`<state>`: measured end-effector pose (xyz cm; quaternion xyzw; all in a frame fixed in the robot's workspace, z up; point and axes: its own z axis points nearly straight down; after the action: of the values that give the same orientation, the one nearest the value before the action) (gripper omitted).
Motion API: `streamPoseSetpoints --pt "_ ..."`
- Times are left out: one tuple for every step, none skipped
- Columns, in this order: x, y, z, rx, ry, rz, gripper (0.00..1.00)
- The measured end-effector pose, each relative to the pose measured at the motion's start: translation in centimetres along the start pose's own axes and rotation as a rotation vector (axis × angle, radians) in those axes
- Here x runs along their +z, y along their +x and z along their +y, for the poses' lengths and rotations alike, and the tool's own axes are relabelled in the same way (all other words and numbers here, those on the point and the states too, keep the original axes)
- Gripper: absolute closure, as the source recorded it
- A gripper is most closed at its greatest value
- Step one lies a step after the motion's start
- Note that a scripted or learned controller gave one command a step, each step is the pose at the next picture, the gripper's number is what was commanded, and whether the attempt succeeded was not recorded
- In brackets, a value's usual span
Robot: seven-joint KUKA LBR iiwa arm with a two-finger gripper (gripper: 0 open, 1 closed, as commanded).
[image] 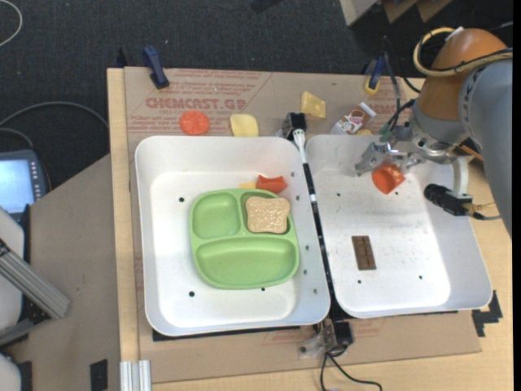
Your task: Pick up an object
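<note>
My gripper (387, 166) hangs over the far part of the right bin (456, 275). A small red-orange block (388, 178) sits between its fingertips, and the fingers look closed on it. A brown chocolate-like bar (365, 252) lies flat in the middle of the right bin, nearer the front than the gripper. In the left bin (155, 218) a green divided plate (236, 263) carries a slice of toast (268, 215) in its upper right compartment. A red-orange piece (272, 183) lies just behind that plate.
On the cardboard behind the bins lie a red round piece (194, 123), a yellow piece (243, 125), a yellow wedge (313, 104) and a white-and-red packet (352, 121). A black-and-white utensil (296, 129) rests at the bins' shared far corner.
</note>
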<state>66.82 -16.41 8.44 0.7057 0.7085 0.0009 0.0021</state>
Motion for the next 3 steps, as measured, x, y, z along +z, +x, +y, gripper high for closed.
streamPoseSetpoints --pt "-9.5 3.1 -3.4 0.001 -0.002 0.002 0.0" --pt "0.5 -0.5 -3.0 0.007 0.012 0.002 0.0" --pt "-0.1 -3.3 0.0 0.004 -0.001 -0.001 0.0"
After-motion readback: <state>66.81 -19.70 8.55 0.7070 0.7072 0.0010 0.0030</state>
